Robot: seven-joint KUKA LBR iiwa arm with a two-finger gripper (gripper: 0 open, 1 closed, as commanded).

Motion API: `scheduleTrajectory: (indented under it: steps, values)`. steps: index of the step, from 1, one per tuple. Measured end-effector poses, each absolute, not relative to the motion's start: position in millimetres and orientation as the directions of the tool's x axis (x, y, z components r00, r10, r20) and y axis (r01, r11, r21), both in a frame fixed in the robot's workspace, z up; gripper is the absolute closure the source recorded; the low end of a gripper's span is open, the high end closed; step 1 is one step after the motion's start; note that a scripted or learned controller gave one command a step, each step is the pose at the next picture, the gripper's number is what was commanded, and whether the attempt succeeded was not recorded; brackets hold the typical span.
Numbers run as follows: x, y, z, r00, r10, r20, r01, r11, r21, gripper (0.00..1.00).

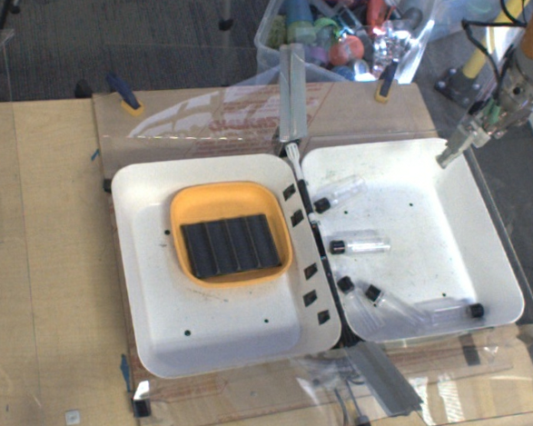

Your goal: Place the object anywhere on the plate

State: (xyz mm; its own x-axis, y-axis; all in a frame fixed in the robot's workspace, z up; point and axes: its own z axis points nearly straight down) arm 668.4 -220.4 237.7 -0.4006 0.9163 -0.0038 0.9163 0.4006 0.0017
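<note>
The task's thing looks to be the black ribbed block [231, 245]. It lies flat in the middle of the orange plate [224, 196], which sits in the left bin [157, 338]. So the block seems to be on the plate already.

The block looks stiff and not very heavy, like hard rubber or plastic (its top has grooves running across it, so it should not be too slippery). It does not look easy to break. A good place to grab it would be across its two long sides, near the middle, so it stays level. The raised rim of the plate is close to the block's edges, and that could get in the way of a low grab.

The gripper [452, 152] hangs over the far right edge of the right bin [491, 237], well apart from the block. It is small and blurry here, so I cannot tell if it is spread or pressed together, and I see nothing held in it.

In the right bin lie some clear tubes with black caps [362, 245]. They look light, round and slippery, so they might roll. A row of little black tabs [309, 270] runs between the two bins. Nothing stands right over the plate.
</note>
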Motion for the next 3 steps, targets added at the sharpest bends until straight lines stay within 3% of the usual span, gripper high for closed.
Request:
scheduleTrajectory:
  steps: [3]
  values:
    - [668.5, -220.8, 247.9, -0.567, 0.824, -0.004, 0.824, 0.567, 0.002, 0.00]
